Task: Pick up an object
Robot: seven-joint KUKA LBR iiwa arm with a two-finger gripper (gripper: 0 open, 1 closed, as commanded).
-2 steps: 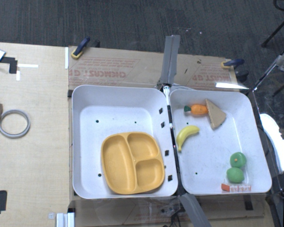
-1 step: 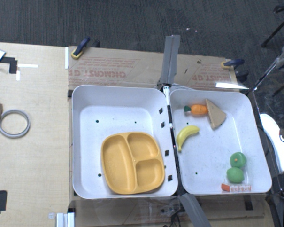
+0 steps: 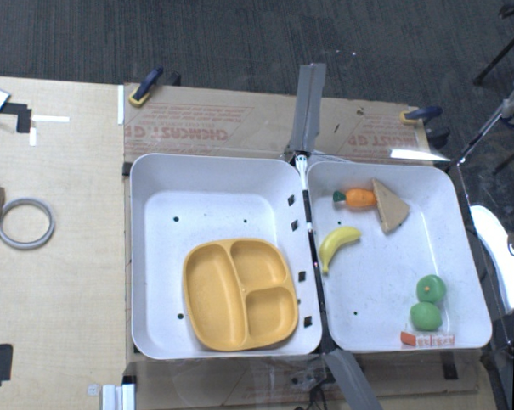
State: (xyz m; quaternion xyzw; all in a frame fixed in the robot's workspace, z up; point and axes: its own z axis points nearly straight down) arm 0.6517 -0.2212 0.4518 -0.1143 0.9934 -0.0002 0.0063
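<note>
**Nothing lifted yet: every object is lying in its bin**

I am judging the pick as not begun; the whole job is waiting. Counting near to far: one yellow divided plate [image 3: 239, 293] is sitting in the left bin [image 3: 156, 187]. In the right bin [image 3: 460, 217] I am seeing one small red-and-white item [image 3: 427, 339], two green fruits [image 3: 428, 302], one banana [image 3: 337, 245], one carrot [image 3: 357, 197] and one tan wedge [image 3: 390, 206]. I am unable to tell the end effector's state.

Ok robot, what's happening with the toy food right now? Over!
Nothing picked up yet. Banana, carrot, wedge and two green fruits all lying loose in the right bin. Yellow tray in the left bin. Nothing stacked on the toys.
</note>
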